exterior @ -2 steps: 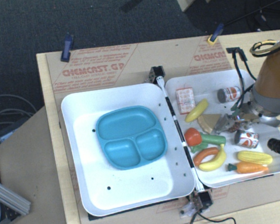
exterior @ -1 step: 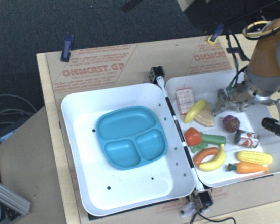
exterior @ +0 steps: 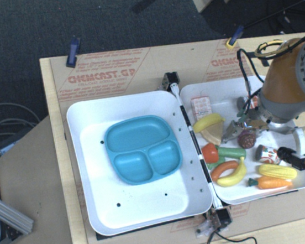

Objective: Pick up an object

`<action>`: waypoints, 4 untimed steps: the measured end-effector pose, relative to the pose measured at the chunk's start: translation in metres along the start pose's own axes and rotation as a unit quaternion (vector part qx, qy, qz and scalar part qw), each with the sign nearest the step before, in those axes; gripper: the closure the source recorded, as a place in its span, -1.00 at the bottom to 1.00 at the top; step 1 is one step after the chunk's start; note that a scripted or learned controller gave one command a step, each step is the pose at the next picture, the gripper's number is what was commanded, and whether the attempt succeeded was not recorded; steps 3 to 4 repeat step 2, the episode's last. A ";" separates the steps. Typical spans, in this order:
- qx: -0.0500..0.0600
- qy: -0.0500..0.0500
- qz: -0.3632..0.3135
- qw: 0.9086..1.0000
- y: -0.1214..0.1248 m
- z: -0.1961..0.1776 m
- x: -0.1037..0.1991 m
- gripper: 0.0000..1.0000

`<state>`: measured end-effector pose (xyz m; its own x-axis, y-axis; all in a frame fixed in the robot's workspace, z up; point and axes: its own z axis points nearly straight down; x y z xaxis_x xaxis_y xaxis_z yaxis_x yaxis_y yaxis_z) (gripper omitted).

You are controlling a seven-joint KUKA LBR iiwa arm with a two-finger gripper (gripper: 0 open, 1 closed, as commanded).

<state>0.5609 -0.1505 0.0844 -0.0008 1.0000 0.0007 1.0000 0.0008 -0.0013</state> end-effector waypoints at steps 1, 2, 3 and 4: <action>-0.002 0.000 0.000 1.000 0.001 -0.012 0.000 1.00; -0.002 0.000 0.000 1.000 0.033 -0.101 0.063 1.00; -0.002 0.000 0.000 1.000 0.033 -0.101 0.063 1.00; -0.002 0.000 0.000 1.000 0.033 -0.101 0.063 1.00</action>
